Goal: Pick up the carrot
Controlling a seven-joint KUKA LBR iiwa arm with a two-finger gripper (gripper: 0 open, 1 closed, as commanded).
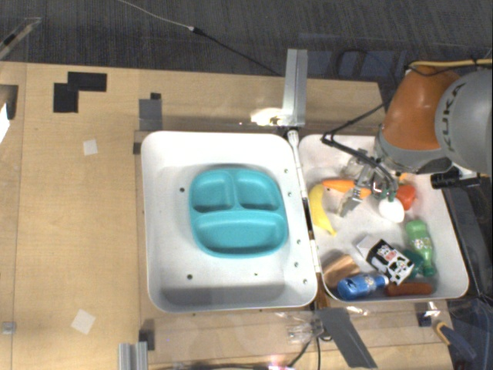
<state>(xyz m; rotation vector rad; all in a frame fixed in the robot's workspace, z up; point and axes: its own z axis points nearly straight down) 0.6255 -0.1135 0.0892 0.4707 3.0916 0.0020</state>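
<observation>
Bins sit side by side on the wooden bench [77,230]: the left bin [166,206] holds a teal divided plate [235,210], the right bin [454,268] a banana [320,210], a blue bottle [360,285], a black-and-white carton [389,259] and a green bottle [420,245]. The carrot [339,185] lies beside the banana's upper end. The gripper [362,195] hangs at the carrot's right end; whether its fingers are parted or closed cannot be told.

Right end of the carrot [339,185] behind the gripper [362,195], jaws' spread too small to tell
</observation>
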